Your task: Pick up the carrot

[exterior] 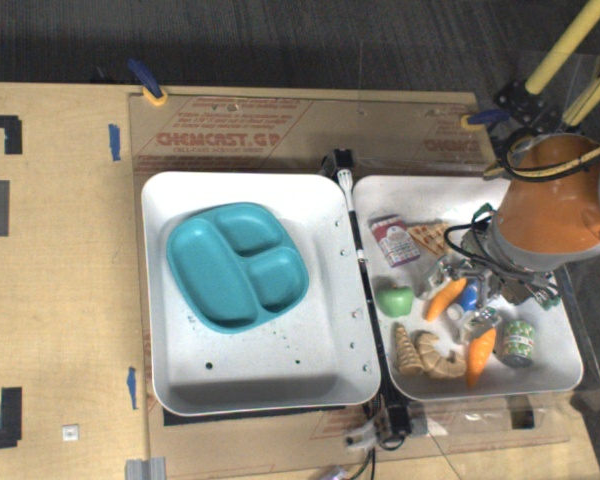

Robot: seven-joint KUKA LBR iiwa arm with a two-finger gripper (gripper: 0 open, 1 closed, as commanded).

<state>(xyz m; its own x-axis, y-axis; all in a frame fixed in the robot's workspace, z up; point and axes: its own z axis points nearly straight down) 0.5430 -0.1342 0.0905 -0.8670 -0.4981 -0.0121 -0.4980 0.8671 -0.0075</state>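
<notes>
Arm enters from 3 o'clock, wrist bent down over right bin (565, 363). Gripper (467, 298): over an orange piece, possibly carrot; grip indeterminate. Carrot (479, 355): at 5 o'clock of gripper, near can (520, 341).

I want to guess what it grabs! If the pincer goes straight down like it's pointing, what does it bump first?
Probably the orange carrot piece lying just under the pincer in the right bin, beside something blue. Depth is hard to judge from above, so it might touch the blue thing first.
</notes>
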